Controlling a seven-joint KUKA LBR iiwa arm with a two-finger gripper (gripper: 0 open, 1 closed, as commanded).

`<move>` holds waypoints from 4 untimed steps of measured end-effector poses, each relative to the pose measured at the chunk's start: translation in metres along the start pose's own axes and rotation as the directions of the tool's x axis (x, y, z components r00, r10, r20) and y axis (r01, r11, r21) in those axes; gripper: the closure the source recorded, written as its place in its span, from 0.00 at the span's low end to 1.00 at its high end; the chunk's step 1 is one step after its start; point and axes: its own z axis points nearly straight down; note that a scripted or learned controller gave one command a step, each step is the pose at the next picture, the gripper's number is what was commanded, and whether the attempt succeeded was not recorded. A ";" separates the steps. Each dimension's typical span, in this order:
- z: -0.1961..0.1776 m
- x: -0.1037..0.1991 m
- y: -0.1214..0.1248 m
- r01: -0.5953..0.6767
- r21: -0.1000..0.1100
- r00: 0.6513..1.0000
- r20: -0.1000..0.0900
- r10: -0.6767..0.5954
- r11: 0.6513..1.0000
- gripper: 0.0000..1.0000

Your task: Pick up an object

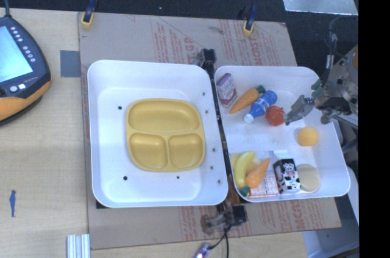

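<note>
- Grey metal of the gripper reaches in from the right edge, low over the right bin, its fingers pointing left toward the red ball.
- The arm comes in over the bin's right rim; little of it shows beyond the wrist hardware at the edge of the view.
- The fingertips sit just beside the red ball, on its right, and nothing can be seen held between them; whether the jaws stand open or closed cannot be told at this size.
- The red ball lies in the upper middle of the right bin, touching or nearly touching the blue bottle, which lies tilted with its white cap toward the lower left.
- An orange carrot lies slanted just left of the bottle, and a small pink-labelled can stands near the bin's upper left corner.
- An orange ball rests near the right wall, below the gripper and apart from it.
- Along the bin's lower edge lie a yellow banana, a second carrot, a black-and-white carton and a pale round bun, close together.
- The left bin holds a yellow divided tray with three compartments, lying flat near its middle.
</note>
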 end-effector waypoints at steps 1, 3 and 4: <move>0.068 -0.055 0.073 0.000 0.002 1.000 0.002 0.000 1.000 0.00; 0.201 -0.016 0.150 0.000 0.028 1.000 0.006 0.000 1.000 0.00; 0.191 -0.015 0.151 0.000 0.028 1.000 0.002 0.000 1.000 1.00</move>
